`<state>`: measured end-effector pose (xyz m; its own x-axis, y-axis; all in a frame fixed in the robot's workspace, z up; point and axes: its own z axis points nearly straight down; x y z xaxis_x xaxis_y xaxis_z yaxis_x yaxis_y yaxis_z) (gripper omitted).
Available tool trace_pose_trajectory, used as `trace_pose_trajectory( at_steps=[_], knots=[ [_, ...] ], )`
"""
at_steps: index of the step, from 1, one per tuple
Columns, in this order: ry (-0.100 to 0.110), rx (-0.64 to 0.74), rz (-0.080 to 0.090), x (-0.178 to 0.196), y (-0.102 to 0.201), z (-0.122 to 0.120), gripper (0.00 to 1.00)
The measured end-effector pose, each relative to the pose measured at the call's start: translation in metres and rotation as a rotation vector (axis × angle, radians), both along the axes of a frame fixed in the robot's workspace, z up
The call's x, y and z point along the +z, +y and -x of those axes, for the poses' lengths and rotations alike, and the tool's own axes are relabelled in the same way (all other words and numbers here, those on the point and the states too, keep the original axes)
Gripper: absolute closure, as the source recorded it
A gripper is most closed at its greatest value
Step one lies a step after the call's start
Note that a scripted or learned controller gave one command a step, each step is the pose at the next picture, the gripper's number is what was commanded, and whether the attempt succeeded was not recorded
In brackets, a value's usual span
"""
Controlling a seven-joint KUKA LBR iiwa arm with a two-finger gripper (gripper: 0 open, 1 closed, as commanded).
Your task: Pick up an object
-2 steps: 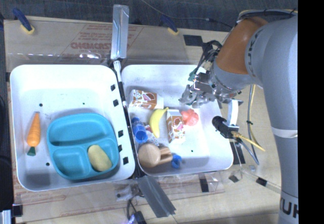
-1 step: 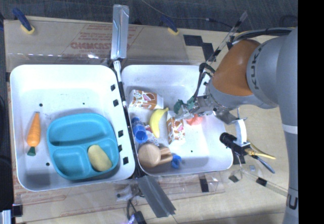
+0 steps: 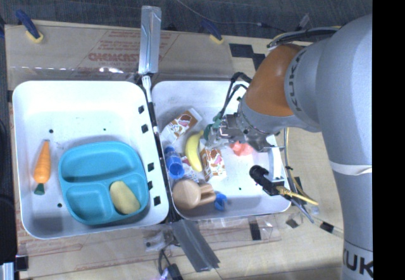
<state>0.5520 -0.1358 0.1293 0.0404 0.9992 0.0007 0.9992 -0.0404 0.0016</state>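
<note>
Right bin [image 3: 190,86], cluttered. Banana [image 3: 193,151]: yellow, short, curved, lies near the bin's middle, running roughly up-and-down in the view, its upper end pointing toward the tool [image 3: 215,131]. A printed snack packet [image 3: 181,124], white and brown, lies just above and left of the banana; a second packet [image 3: 213,162] of similar print touches its right side. Blue item [image 3: 173,164] sits against the banana's left side near the bin's left wall; too small to name. Below it a tan rounded object [image 3: 193,194], with a small blue piece [image 3: 220,200] just beside it. A pink item [image 3: 240,148] lies to the right, partly under the wrist. The tool hangs low over the bin, right at the banana's upper tip and the second packet's top edge; contact cannot be made out. Open or closed: cannot tell, the wrist blocks it. Nothing seen held. Left bin [image 3: 76,100]: carrot [image 3: 42,164] along the left wall, a blue divided plate [image 3: 95,171] with a yellow oval item [image 3: 124,197] in its lower right compartment.
</note>
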Motion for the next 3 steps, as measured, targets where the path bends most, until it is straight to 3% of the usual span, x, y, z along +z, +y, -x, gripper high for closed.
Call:
trace_pose_trajectory(
  at_steps=[1, 2, 3],
  knots=[
    [0.002, -0.002, 0.001, -0.001, -0.001, 0.001, 0.0],
    [0.004, -0.16, 0.002, 0.012, -0.052, -0.001, 0.0],
    [-0.019, 0.164, 0.004, -0.024, 0.004, 0.009, 0.0]
  ],
)
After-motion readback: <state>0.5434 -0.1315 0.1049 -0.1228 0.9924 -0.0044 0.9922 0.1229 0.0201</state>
